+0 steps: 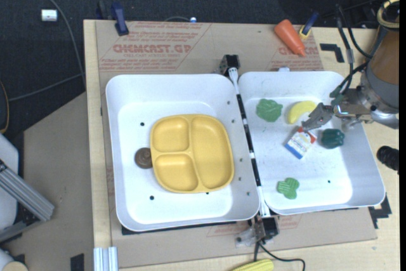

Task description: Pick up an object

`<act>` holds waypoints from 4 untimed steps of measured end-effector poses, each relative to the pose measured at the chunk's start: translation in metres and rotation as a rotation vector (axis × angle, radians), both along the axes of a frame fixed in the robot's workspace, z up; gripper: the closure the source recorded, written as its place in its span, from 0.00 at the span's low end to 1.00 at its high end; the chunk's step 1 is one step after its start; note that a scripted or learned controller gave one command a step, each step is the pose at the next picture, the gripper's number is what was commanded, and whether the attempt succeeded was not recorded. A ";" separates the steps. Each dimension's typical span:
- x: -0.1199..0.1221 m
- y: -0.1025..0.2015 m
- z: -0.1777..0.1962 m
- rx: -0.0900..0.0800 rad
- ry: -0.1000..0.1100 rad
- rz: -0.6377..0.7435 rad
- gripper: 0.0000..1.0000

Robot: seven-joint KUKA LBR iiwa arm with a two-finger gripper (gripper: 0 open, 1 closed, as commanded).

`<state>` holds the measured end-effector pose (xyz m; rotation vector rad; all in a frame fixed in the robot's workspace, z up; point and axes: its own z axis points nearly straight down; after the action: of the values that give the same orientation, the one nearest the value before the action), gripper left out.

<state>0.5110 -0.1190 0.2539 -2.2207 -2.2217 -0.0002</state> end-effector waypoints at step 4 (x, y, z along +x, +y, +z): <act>0.152 0.009 -0.171 0.003 0.018 -0.003 0.00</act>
<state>0.6630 -0.1102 0.0826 -2.2142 -2.2079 0.0162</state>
